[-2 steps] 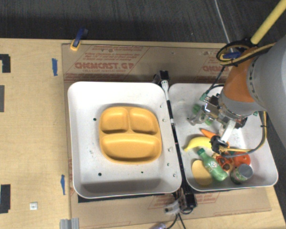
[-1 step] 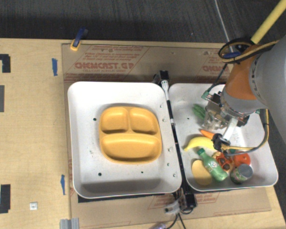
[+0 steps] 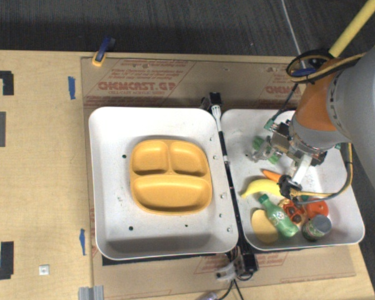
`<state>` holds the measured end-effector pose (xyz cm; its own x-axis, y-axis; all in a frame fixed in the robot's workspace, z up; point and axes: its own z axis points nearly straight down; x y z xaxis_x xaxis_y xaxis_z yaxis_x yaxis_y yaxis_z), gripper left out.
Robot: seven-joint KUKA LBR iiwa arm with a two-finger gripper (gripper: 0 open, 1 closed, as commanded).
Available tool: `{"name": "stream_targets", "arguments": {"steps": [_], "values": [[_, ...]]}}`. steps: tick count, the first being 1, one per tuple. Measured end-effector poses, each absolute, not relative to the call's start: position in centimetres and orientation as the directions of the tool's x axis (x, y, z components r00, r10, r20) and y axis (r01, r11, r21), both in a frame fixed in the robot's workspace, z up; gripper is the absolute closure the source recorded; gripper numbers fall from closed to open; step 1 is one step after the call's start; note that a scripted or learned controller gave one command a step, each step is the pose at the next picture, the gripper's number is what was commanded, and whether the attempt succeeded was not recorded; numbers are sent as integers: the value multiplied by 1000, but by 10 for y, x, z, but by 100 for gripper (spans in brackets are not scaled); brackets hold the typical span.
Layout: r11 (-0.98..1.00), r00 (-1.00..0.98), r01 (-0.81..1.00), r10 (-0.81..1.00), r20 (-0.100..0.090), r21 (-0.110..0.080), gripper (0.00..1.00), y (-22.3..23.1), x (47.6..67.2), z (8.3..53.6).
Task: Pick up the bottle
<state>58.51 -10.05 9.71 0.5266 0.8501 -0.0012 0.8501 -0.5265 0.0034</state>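
The bottle (image 3: 279, 217) is green with a pale label. It lies on its side near the front of the right bin (image 3: 237, 133), with its cap towards the banana. My gripper (image 3: 266, 144) hangs over the back half of that bin, up and slightly left of the bottle and well apart from it. Something small and green shows at the gripper's tip, too unclear to name.
Around the bottle lie a banana (image 3: 256, 186), a yellow round fruit (image 3: 264, 226), an orange carrot piece (image 3: 272, 174), a red-orange item (image 3: 307, 206) and a small can (image 3: 317, 225). The left bin (image 3: 106, 167) holds a yellow divided plate (image 3: 170, 174).
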Motion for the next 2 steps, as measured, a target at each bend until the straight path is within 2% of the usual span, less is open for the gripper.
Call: {"name": "stream_targets", "arguments": {"steps": [1, 2], "values": [[-526, 526, 850, 850, -1, 3, 100, -100, 585, 107], [-527, 527, 850, 850, -1, 3, 0, -100, 585, 107]]}}
